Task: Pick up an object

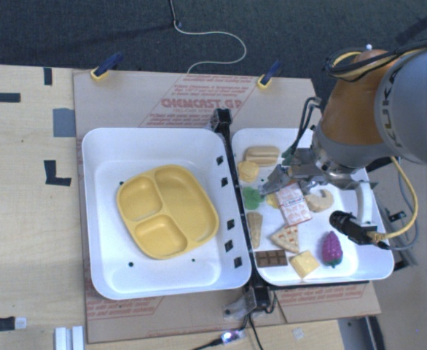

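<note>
Progress looked slight: the gripper (285, 179) hung low over the right bin (377, 268), among toy foods such as a purple grape bunch (331, 247) and a pizza slice (286, 238), all lying loose. Nothing showed between its fingers, and whether they were apart I could not tell. The grasp and lift remained, while the yellow divided plate (167, 210) sat alone in the left bin (100, 195).

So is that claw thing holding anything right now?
Gripper: low over the right bin, among the toy food; whether it grips anything cannot be told.
</note>
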### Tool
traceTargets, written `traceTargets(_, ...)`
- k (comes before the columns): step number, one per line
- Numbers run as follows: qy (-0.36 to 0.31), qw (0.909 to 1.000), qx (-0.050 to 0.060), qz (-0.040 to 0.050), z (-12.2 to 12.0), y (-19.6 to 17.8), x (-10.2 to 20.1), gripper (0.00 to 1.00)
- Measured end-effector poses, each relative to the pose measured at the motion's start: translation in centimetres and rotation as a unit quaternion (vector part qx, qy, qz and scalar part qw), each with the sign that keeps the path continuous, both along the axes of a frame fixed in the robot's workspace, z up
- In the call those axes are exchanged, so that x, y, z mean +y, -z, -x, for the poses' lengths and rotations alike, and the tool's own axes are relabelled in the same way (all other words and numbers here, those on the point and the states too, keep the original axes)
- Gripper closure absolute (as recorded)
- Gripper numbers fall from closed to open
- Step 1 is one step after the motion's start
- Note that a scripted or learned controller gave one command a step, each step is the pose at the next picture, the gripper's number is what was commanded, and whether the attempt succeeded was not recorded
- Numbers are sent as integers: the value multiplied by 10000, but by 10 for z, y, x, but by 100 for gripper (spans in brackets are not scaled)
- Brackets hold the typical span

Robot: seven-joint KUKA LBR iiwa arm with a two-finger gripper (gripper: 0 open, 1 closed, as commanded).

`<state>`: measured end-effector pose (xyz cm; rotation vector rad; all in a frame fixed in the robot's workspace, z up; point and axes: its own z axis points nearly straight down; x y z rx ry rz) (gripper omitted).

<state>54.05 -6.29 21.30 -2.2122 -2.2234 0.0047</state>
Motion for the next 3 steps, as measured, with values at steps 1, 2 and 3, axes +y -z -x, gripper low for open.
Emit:
traceTargets(1,-11,10000,-13,-4,7,-15,52,100)
traceTargets(2,15,10000,8,8,20,0,62,100)
traceTargets(3,11,10000,-15,5,21,-19,70,100)
